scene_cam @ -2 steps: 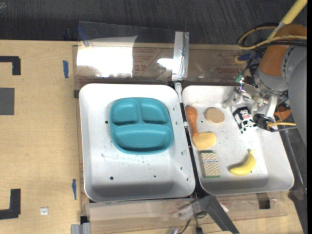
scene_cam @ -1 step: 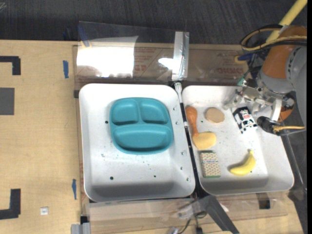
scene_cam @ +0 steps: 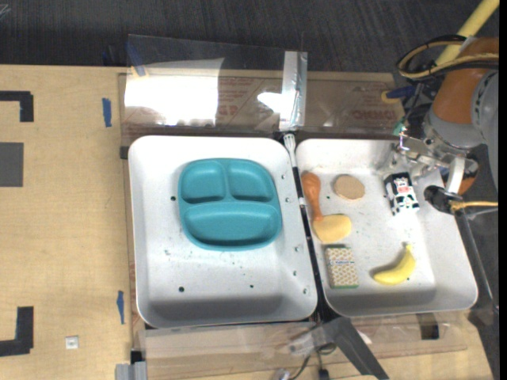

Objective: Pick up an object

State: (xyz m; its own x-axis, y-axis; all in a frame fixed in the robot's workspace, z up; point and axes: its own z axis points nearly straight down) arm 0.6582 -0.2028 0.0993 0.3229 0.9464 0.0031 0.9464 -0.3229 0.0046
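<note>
Jaw state: cannot tell from this angle. The gripper (scene_cam: 424,163) sits at the upper right corner of the right bin (scene_cam: 455,291), metal parts cluttered together, nothing visibly between them.

Layout, biggest first:
- left bin (scene_cam: 150,291), white, carries a teal divided plate (scene_cam: 230,203) roughly centred, three compartments, lying flat.
- Right bin, white, touching the left bin along the middle seam, has all the loose items.
- arm (scene_cam: 463,93), grey with orange band, comes in from the right over the right bin's top corner, cables looped above it.

Items in the right bin:
- banana (scene_cam: 396,266), yellow, lower right area, well apart from the gripper.
- Yellow-orange lump (scene_cam: 332,227), possibly a potato or bread piece, near the left wall.
- carrot-like orange piece (scene_cam: 312,192), lying along the left wall, just above the lump and touching it or nearly so.
- patterned box (scene_cam: 342,265), small, below the lump.
- tan round disc (scene_cam: 348,187), upper middle, looks like a cookie.
- black-and-white small object (scene_cam: 402,194), nearest to the gripper, just below and left of it. Not in contact as far as I can see.
</note>
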